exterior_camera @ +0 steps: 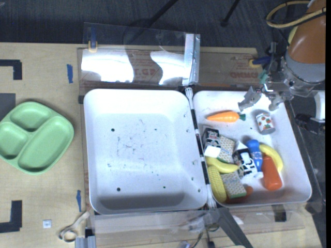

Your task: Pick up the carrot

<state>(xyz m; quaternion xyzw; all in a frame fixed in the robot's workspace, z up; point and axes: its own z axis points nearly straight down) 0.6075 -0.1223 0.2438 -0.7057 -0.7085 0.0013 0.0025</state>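
Camera view: carrot [223, 117] in right bin [302, 182], unheld.

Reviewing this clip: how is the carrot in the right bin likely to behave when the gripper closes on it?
The carrot looks like smooth, rigid plastic, so probably stiff but slippery. Its round, tapered body lies flat on the right bin floor, so it may roll or pivot if the gripper nudges it.
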